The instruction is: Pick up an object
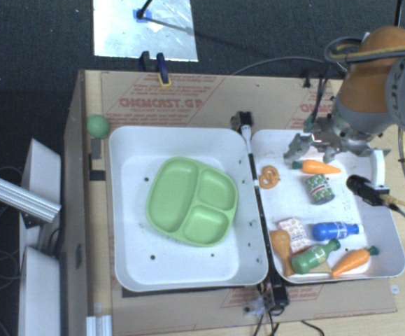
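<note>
Over right bin [391, 247], rear: gripper [313, 144], fingers spread and gripping nothing, poised just behind carrot [320, 166], apparently its pick. Can [319, 188], pretzel [268, 176], blue bottle [335, 230] nearby. Left bin [129, 257]: green divided plate [192, 201].

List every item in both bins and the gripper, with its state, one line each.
Green tray: flat, left bin.
Pretzel: flat, right bin.
Upper carrot: lying below gripper.
Can: on its side.
Blue bottle: on its side.
Green bottle: on its side.
Lower carrot: lying at front wall.
Gripper: above right bin.
</note>
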You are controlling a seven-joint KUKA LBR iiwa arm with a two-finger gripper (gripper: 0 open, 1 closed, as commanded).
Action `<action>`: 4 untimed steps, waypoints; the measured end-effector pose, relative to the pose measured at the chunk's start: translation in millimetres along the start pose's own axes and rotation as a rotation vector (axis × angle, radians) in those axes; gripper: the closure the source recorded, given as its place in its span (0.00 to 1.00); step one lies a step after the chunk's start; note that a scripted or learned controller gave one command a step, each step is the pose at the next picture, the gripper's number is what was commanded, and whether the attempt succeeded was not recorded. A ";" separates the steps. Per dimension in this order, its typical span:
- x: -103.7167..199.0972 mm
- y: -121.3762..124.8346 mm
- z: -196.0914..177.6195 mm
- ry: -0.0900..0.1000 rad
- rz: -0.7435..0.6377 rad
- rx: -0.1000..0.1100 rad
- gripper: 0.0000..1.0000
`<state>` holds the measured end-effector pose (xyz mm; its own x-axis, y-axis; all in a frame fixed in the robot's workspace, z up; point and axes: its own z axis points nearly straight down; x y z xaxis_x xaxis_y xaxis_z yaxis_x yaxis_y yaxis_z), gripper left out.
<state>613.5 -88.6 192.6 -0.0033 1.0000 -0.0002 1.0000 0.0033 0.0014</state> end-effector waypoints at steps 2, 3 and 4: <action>-98.4 4.2 96.9 -0.002 0.000 -0.004 1.00; -98.4 4.1 97.2 -0.002 0.000 -0.004 0.00; -98.6 5.2 85.9 -0.002 -0.001 -0.007 1.00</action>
<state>619.2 -187.2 106.7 -0.0039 1.0000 -0.0025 1.0000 0.0040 0.0085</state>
